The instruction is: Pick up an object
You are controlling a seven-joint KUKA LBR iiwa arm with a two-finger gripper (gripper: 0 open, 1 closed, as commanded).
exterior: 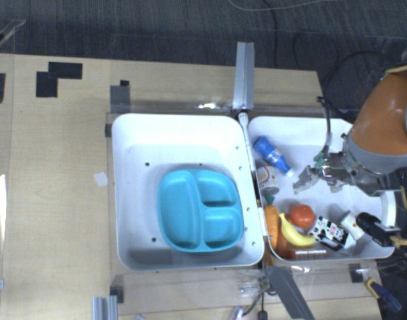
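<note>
Metal two-finger gripper [310,177] hovers spread apart and holding nothing above the right white bin [303,129]; no object lifted yet.

One fixed camera looks down at a slant from above the bench [50,179]. It stands far enough back to take in both white bins [133,139] and dark floor [123,12] beyond.

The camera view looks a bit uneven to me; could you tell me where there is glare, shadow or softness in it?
In the camera view, the white bins are bright, nearly washed out; a soft shadow lies in the left bin beside the blue tray; the small items around the banana are slightly soft; the gripper is blurry.
</note>
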